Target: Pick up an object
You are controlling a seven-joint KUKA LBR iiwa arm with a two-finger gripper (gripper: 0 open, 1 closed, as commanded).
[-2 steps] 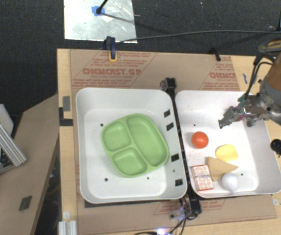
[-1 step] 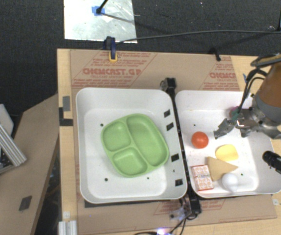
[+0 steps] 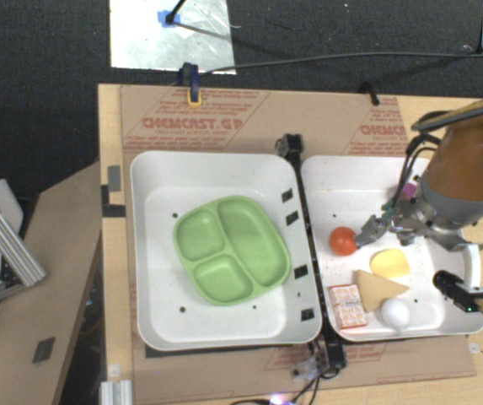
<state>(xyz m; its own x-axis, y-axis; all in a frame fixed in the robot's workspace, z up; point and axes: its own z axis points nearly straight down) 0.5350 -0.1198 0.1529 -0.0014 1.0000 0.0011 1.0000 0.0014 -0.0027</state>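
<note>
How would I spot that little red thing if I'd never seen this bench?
Find the right-hand white bin, the one the arm reaches into. Near its left wall lies a small red ball, beside the fingers. It is the only red, round thing there; its neighbours are a pale yellow disc, a tan wedge and a white egg.

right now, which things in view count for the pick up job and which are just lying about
For the job:
gripper, low in the right bin
red ball, just beside the gripper
yellow round piece
tan wedge
white egg-shaped object
small red and white packet

Lying about:
green divided plate in the left bin
blue and yellow clamp
cardboard sheet
</note>
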